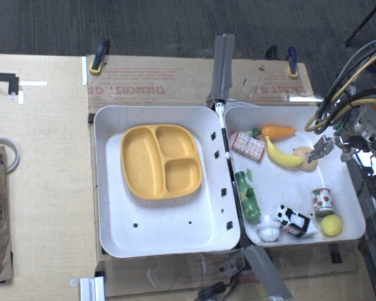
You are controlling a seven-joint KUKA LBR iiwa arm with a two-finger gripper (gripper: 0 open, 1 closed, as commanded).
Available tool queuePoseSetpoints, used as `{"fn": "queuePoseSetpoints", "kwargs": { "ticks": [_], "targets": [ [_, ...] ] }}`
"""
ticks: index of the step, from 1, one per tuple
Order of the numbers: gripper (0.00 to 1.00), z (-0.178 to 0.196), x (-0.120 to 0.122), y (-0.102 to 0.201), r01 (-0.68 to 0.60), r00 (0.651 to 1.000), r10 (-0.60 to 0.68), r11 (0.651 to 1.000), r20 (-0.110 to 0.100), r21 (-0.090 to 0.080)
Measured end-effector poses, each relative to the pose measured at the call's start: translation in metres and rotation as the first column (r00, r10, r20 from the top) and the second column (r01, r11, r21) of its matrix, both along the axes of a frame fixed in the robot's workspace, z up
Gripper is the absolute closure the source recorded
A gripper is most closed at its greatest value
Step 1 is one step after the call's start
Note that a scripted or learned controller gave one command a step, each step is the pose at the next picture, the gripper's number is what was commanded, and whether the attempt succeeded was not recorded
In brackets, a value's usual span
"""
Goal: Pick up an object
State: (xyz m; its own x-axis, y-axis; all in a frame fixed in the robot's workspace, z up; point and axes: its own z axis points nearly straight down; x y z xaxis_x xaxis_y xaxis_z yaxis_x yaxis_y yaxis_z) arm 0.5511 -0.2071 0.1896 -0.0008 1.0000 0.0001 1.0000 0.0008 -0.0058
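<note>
My gripper [318, 150] reaches in from the right over the right bin [351, 187], at its upper right part. Its tip is right next to a small peach-coloured round object [306, 158] that lies against the right end of a yellow banana [281, 155]. An orange carrot [277, 131] lies just behind the banana. I see nothing lifted off the bin floor.
The right bin also holds a pink box [247, 146], a green bottle [247, 197], a small can [323, 200], a lemon [331, 226], a black-and-white toy [294, 221] and a white lump [269, 232]. A yellow divided plate [163, 162] lies in the left bin [113, 231].
</note>
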Motion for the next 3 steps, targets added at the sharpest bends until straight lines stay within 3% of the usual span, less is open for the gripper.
{"fn": "queuePoseSetpoints", "kwargs": {
  "ticks": [1, 2, 3],
  "targets": [
    [0.0, -0.1, -0.005, 0.034, -0.038, 0.999, 0.038, 0.999, 0.003, 0.0],
    [0.0, -0.1, 0.06, 0.019, -0.004, 1.0, 0.004, 1.0, 0.003, -0.001],
    [1.0, -0.094, 0.06, 0.018, -0.007, 1.0, 0.007, 1.0, -0.002, -0.003]
  ]
}}
